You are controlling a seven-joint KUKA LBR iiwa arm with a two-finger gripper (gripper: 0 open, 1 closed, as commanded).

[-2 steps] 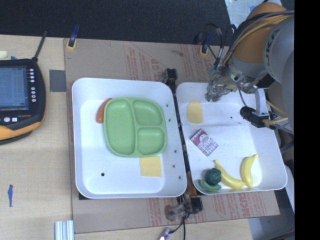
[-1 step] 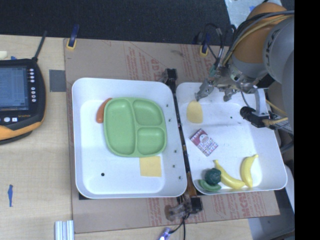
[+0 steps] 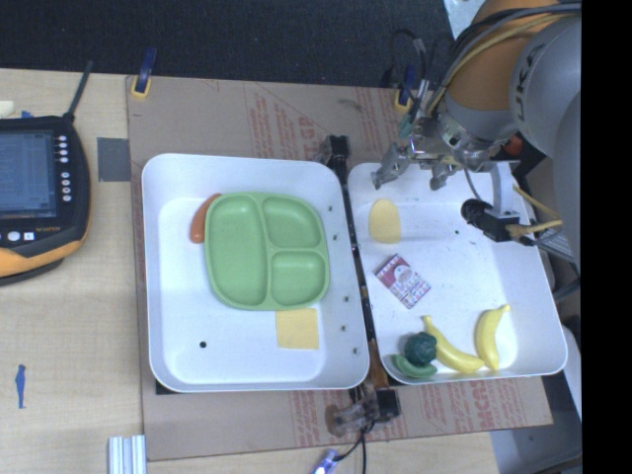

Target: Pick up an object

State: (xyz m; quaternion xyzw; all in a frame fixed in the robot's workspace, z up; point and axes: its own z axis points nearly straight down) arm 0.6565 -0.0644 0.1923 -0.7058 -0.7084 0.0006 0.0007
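Hand (image 3: 415,167) open above right bin's (image 3: 533,294) far edge, near yellow block (image 3: 384,221).

Orange item (image 3: 198,221) half under tray (image 3: 267,251)

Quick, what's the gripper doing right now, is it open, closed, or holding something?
Gripper: open, holding nothing, above the far edge of the right bin.

Both bins, the left bin (image 3: 163,265) and the right bin (image 3: 533,294), are plain white. In the left one lie a pale green divided tray (image 3: 265,250), a yellow square (image 3: 297,329) and an orange-red piece (image 3: 199,220). The right one holds a yellow block (image 3: 384,221), a red-and-white patterned packet (image 3: 402,280), two yellow bananas (image 3: 449,349) (image 3: 490,336) and a dark green piece (image 3: 421,350).
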